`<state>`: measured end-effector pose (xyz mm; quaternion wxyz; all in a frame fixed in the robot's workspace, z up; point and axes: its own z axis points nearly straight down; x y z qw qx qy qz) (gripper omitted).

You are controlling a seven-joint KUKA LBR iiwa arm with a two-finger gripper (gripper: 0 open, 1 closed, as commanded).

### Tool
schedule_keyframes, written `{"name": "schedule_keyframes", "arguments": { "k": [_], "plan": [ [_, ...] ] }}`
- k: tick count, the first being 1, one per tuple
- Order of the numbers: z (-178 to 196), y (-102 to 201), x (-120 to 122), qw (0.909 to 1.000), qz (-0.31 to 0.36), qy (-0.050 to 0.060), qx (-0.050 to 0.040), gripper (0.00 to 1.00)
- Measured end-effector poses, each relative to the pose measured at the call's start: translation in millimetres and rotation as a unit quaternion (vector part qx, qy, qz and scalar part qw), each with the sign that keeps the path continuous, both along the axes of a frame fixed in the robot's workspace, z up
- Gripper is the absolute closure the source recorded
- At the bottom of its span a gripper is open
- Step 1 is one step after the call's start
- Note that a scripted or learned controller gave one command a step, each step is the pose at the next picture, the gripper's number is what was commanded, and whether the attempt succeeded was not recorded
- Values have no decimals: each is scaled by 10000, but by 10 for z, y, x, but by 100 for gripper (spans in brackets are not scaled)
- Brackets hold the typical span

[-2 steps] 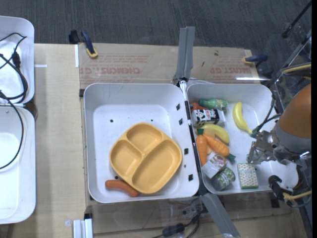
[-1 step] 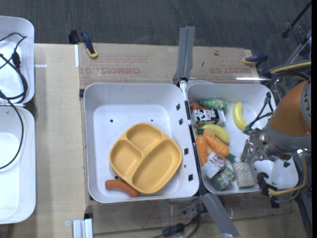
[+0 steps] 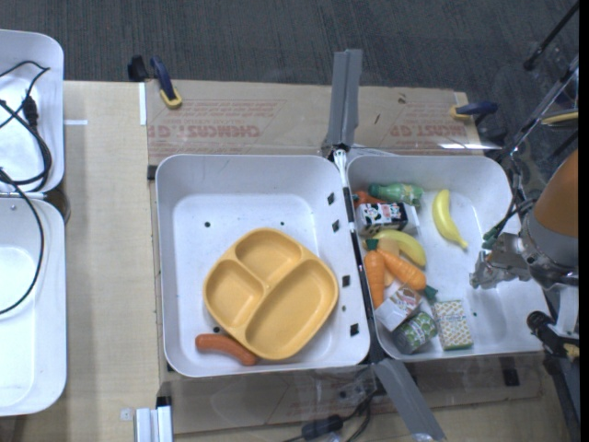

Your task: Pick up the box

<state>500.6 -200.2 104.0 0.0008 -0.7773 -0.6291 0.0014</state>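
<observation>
On the worktop (image 3: 101, 247) the left bin (image 3: 184, 191) carries a yellow divided plate (image 3: 270, 293) with three wells, sitting toward the bin's near right part. A toy sausage (image 3: 224, 346) lies just beside the plate's near left edge, partly tucked under it.

Past the divider, the right bin (image 3: 492, 320) is crowded along its left wall. At the far end there is a green bottle (image 3: 396, 192) lying on its side, then the box (image 3: 382, 215) just in front of it (black and white, with a cow-spot look), lying flat against the left wall. Nearer still come a yellow banana (image 3: 402, 245), two toy carrots (image 3: 391, 273) touching each other, a white packet (image 3: 398, 307), a dark green round pouch (image 3: 417, 331) and a pale patterned sponge-like block (image 3: 453, 325). A second banana (image 3: 448, 218) lies apart in the bin's far middle.

The gripper (image 3: 492, 270) hangs over the right side of that bin, well apart from the box; I cannot tell how it is set, and nothing shows in its grasp.
</observation>
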Motion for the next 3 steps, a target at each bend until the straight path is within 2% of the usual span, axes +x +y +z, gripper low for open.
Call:
{"name": "schedule_keyframes", "arguments": {
  "k": [1, 2, 3],
  "plan": [
    [-1, 2, 0, 10000, 1, 1, 3, 0],
    [-130, 955, 24, 9960, -894, -5, -2, 0],
    [-30, 835, 120, 9956, -941, 7, -3, 0]
  ]
}}
